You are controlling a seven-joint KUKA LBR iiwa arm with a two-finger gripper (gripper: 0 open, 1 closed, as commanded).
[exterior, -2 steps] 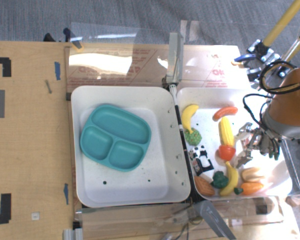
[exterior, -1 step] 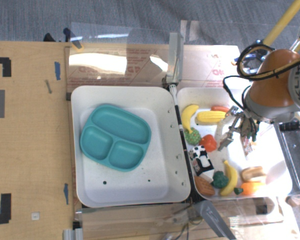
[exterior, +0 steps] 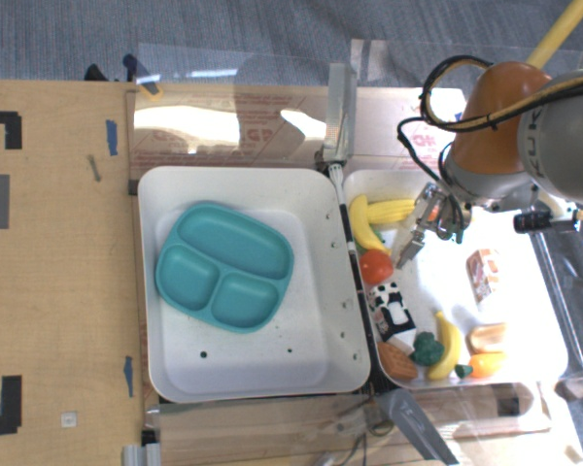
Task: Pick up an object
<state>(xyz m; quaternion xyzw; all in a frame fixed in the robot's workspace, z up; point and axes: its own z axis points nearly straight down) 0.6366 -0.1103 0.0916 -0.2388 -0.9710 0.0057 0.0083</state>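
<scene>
My gripper point(exterior: 429, 243) hangs over the upper left part of the right bin point(exterior: 525, 299), fingers open and nothing between them. One silver finger point(exterior: 408, 250) reaches down toward a red tomato point(exterior: 375, 265). A yellow banana point(exterior: 373, 216) lies just left of the gripper, in the bin's top left corner. Below the tomato sits a black and white object point(exterior: 394, 311). Along the near edge lie a green broccoli point(exterior: 428, 348), a second banana point(exterior: 448, 343), a brown piece point(exterior: 398, 361), a bread-like piece point(exterior: 488, 336) and an orange piece point(exterior: 486, 362). A small packet point(exterior: 481, 273) lies at the right.
The left bin point(exterior: 301, 357) holds a teal divided plate point(exterior: 223, 266). A raised divider point(exterior: 350, 250) separates the two bins. Black cables point(exterior: 437, 105) loop above the wrist. Cardboard point(exterior: 53, 260) covers the bench to the left.
</scene>
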